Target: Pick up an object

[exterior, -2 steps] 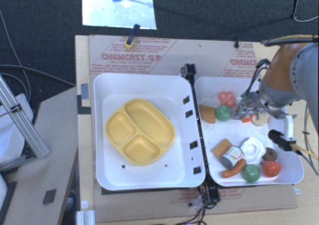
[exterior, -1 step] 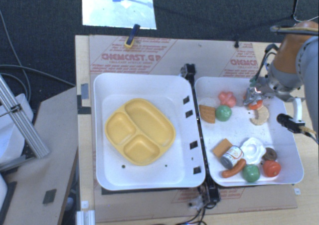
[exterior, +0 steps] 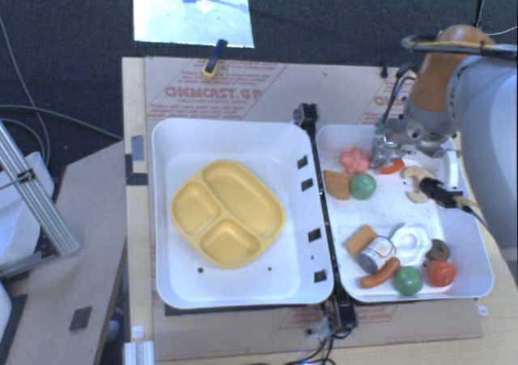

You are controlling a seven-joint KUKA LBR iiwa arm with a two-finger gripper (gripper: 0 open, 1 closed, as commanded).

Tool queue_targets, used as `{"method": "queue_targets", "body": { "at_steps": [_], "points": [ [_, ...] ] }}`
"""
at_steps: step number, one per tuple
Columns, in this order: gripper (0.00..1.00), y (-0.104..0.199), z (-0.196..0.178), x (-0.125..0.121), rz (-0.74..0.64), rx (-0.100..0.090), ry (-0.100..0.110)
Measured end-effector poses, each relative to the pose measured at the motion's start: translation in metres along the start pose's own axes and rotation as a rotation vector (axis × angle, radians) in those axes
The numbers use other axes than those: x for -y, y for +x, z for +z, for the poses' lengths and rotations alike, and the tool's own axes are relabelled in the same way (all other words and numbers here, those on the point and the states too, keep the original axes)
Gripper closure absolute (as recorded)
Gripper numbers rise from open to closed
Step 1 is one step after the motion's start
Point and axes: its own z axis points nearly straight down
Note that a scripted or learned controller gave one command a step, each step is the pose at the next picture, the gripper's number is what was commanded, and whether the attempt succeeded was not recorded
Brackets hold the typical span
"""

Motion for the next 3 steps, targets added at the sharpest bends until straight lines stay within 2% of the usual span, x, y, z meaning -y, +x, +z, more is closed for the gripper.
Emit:
{"method": "queue_targets", "body": {
  "at_steps": [1,2,3],
  "points": [
    [0.00,0.004,0.002,0.001,0.001,-0.014,0.003],
    [0.00,-0.069,-0.181,0.016,0.004,0.003,-0.039],
    [0.00,-0.063,0.013,0.000,-0.003,-0.014,-0.009]
  ]
}}
